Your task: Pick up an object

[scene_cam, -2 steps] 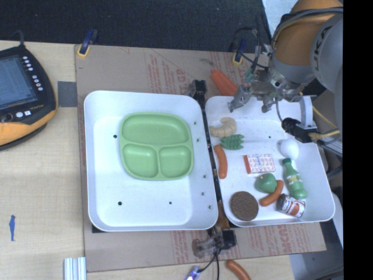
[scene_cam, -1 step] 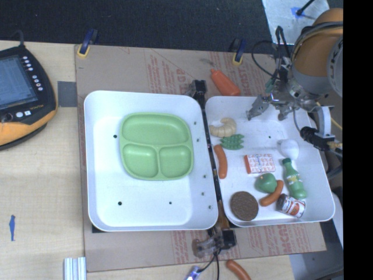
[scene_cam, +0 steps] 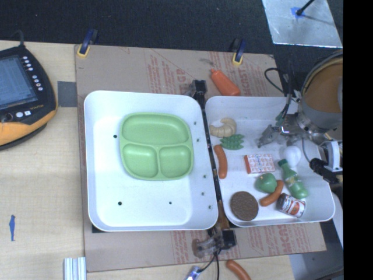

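My gripper (scene_cam: pixel 269 137) hangs over the upper right part of the right bin (scene_cam: pixel 250 107), fingers spread open with nothing between them. It is above bare bin floor, just above a pink cracker box (scene_cam: pixel 259 163) and left of a white egg (scene_cam: pixel 291 154). A beige croissant (scene_cam: pixel 223 126) and a green leaf (scene_cam: pixel 232 141) lie to its left, with a red sausage (scene_cam: pixel 221 160) below them. Lower in the bin lie a green pepper (scene_cam: pixel 266 183), a green bottle (scene_cam: pixel 293 179), an orange hot dog (scene_cam: pixel 271 194), a brown cookie (scene_cam: pixel 243 205) and a small can (scene_cam: pixel 290 205).
The left bin (scene_cam: pixel 102 203) holds a green divided plate (scene_cam: pixel 156 144). An orange carrot (scene_cam: pixel 224 82) lies outside, behind the right bin. A control pendant (scene_cam: pixel 23 95) sits at the far left of the bench. Another sausage (scene_cam: pixel 239 268) lies by the front edge.
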